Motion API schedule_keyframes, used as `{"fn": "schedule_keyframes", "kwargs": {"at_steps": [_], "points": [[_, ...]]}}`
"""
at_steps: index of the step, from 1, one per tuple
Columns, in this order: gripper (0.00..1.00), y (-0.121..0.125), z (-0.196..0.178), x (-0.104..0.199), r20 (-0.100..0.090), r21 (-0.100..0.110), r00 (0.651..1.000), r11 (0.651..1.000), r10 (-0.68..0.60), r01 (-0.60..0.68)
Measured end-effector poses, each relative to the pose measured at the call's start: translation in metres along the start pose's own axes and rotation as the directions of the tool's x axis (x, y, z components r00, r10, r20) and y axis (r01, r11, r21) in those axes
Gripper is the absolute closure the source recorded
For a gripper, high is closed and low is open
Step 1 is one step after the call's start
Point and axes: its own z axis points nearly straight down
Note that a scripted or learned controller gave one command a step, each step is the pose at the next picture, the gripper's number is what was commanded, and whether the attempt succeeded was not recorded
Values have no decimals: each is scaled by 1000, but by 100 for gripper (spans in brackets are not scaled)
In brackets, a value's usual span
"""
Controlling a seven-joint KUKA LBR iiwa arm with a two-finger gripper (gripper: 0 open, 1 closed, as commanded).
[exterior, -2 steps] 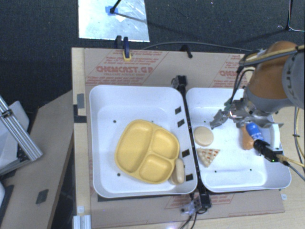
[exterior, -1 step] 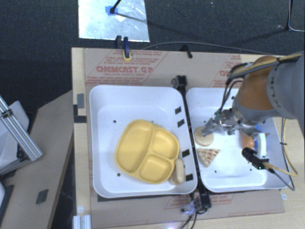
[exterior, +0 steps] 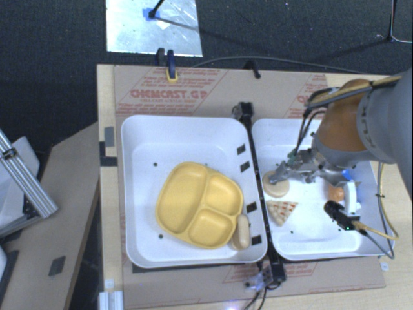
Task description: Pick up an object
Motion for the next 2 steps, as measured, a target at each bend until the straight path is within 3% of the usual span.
{"fn": "schedule_keyframes", "kwargs": {"at_steps": [1, 2], "points": [[100, 3, -13, 1, -2, -9, 1000, 1000, -1, 1], [100, 9, -76, -3, 2, -2, 1000, 1000, -3, 3]]}}
